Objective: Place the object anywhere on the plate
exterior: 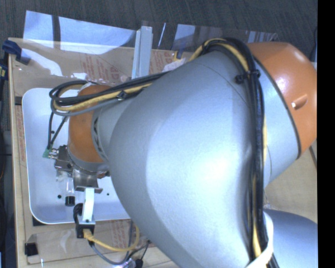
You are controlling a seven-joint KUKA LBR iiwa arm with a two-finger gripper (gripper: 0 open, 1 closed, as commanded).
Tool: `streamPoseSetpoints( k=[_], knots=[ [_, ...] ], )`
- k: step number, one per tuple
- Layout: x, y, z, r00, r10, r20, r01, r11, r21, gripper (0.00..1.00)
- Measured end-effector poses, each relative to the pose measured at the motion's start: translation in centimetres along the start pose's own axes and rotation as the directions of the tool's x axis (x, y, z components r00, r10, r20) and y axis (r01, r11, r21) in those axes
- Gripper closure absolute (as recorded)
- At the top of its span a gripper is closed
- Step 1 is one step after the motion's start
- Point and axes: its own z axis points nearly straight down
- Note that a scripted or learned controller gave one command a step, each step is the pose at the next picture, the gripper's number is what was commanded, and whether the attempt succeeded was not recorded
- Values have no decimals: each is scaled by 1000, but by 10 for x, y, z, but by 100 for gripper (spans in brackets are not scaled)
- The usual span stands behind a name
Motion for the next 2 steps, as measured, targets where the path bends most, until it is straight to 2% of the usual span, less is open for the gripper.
streamPoseSetpoints(
  k=[1,2],
  knots=[
    [-135,23,-70,973,-229,-2,229,973,-4,100],
    [-37,-3,-62,989,150,-3,-150,989,0,100]
  ],
)
